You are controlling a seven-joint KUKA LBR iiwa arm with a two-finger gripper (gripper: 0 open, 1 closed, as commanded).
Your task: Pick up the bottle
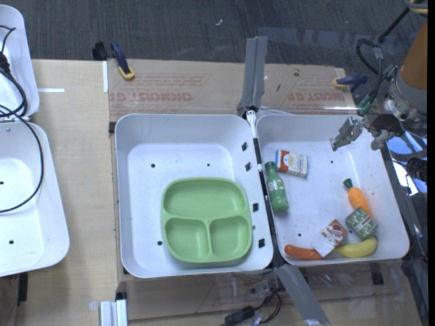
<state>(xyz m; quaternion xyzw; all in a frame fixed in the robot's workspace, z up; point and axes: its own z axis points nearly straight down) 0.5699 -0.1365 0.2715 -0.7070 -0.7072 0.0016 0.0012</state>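
hand (359, 132) spread, nothing pinched, well right of green bottle (276, 187) lying by bin wall

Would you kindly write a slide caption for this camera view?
Gripper poised over the right bin; green bottle lies by the divider.

Two white bins (129, 182); one green plate (205, 219); one bottle (276, 186); one carrot (356, 197); one banana (358, 249).

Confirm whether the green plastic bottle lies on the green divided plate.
No, the green plastic bottle lies in the right white bin by its left wall, while the green divided plate sits in the left bin.
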